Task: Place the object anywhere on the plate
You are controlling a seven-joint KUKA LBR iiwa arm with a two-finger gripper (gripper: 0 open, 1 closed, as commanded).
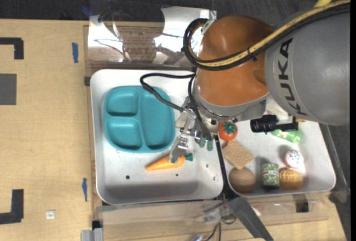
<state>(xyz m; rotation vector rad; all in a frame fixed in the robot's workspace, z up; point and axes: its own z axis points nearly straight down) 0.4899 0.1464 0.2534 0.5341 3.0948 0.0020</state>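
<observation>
The camera view looks down at a slant on a toy carrot (166, 163), orange with a green top, lying on the floor of the left bin (111, 187) near its front; the carrot sits just off the lower right corner of the teal plate (139, 117), apart from it and not on it; the plate has three compartments and lies flat in the left half of that same bin. The gripper (181, 152) stands right over the carrot's green end, its metal fingers (179, 148) pointing down at it and seeming to touch it; whether they grip the carrot or stand released I cannot tell from here. Above the gripper the orange band (231, 64) and the grey arm (314, 67) reach in from the right, a black cable (161, 95) looping across the plate's upper right corner. In the right bin (325, 170) lie a toy tomato (227, 131), a tan cracker (238, 154), a brown round thing (242, 178), a small green can (270, 175), a yellowish piece (290, 178), a white speckled piece (294, 159) and a green thing (286, 134) partly under the arm. Both bins rest on the desk (44, 123), a pale wooden board with black and blue tape marks.
</observation>
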